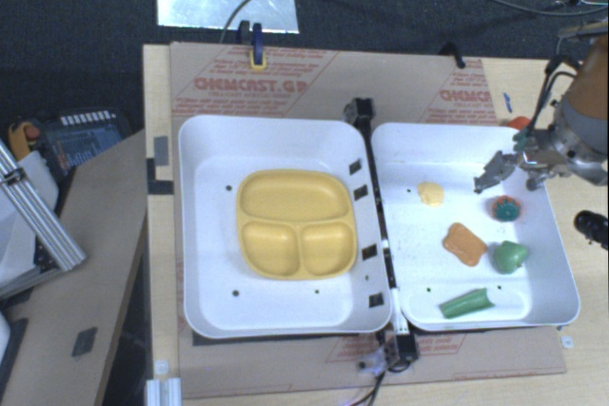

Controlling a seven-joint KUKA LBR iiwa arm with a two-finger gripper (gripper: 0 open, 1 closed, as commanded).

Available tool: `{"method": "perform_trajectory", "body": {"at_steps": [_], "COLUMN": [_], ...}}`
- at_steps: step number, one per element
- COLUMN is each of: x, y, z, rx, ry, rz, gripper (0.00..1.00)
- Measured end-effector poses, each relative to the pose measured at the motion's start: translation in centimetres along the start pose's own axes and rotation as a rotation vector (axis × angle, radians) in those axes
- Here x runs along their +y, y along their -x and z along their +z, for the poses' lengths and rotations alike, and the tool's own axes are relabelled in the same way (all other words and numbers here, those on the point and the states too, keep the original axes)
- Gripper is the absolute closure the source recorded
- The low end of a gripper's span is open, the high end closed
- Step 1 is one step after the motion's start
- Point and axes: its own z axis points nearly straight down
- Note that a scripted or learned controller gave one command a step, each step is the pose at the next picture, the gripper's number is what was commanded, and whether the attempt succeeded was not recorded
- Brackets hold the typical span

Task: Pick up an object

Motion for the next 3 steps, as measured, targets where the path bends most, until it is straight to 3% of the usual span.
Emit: {"method": "perform_trajectory", "body": {"at_steps": [1, 3], "x": [0.3, -0.3], "y": [0.0, -0.6], "z": [-0.7, 11.1], "rx": [-0.002, -0.001], "ry": [0.012, 0.007], "rz": [-0.003, -0.001], "gripper": [0.0, 0.0]}}
